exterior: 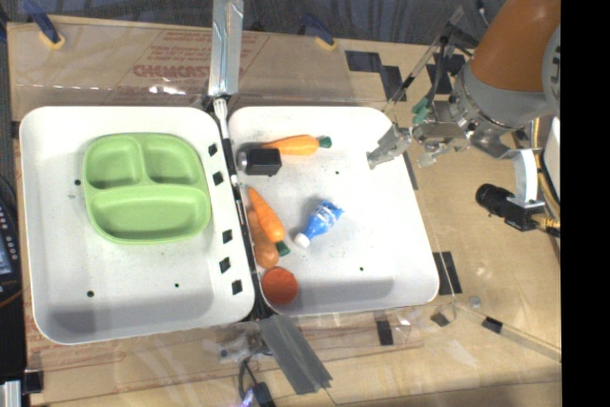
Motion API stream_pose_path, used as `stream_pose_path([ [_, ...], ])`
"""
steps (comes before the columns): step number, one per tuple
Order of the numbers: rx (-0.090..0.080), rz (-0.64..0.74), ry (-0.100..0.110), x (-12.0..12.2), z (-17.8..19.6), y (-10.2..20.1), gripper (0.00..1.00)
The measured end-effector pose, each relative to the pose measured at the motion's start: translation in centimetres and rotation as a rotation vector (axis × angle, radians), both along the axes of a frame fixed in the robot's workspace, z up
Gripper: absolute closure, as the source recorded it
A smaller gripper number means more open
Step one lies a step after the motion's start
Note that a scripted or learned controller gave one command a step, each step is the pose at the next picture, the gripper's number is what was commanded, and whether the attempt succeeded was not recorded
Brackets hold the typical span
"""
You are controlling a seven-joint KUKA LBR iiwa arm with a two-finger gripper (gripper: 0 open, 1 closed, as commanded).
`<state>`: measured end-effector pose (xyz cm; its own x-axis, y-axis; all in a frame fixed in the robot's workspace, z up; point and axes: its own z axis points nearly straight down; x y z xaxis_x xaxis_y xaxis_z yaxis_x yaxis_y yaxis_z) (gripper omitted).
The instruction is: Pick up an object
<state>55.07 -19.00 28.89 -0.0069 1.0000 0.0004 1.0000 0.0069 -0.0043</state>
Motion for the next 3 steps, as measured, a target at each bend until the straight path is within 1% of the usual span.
stream_pose_path([
  [1, 0.001, 0.124, 0.004, 1.6, -13.0, 4.5, 0.00],
  [2, 0.001, 0.086, -0.002, -1.8, -19.7, 1.8, 0.00],
  [3, 0.000, 0.090, 0.000, -1.8, -18.8, 1.8, 1.00],
])
